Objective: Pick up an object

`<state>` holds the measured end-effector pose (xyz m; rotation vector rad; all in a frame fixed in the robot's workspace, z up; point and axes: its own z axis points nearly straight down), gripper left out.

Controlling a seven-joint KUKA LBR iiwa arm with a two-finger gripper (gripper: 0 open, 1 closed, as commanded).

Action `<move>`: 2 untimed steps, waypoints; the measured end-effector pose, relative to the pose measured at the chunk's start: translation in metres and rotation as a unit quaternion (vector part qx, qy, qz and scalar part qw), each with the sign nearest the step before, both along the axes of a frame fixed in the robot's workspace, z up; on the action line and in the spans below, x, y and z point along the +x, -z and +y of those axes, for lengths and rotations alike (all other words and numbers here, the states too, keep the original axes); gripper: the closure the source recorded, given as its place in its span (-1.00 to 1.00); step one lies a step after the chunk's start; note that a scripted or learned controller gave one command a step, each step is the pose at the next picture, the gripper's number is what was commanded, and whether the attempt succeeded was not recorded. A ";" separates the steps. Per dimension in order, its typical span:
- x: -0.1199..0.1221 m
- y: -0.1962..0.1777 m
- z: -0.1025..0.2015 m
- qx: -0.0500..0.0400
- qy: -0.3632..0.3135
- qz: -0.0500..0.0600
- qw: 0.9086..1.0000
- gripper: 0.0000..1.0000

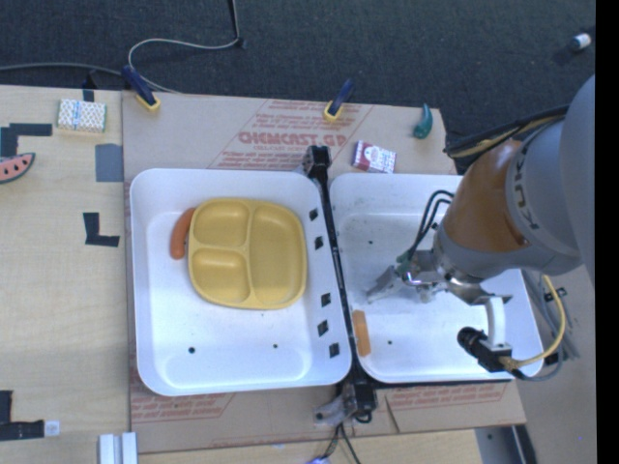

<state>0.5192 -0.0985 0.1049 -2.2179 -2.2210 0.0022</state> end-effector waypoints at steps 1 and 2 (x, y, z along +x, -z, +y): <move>0.068 -0.011 0.003 -0.001 0.000 -0.001 1.000 -1.00; 0.088 0.019 0.005 -0.001 0.000 -0.001 1.000 -1.00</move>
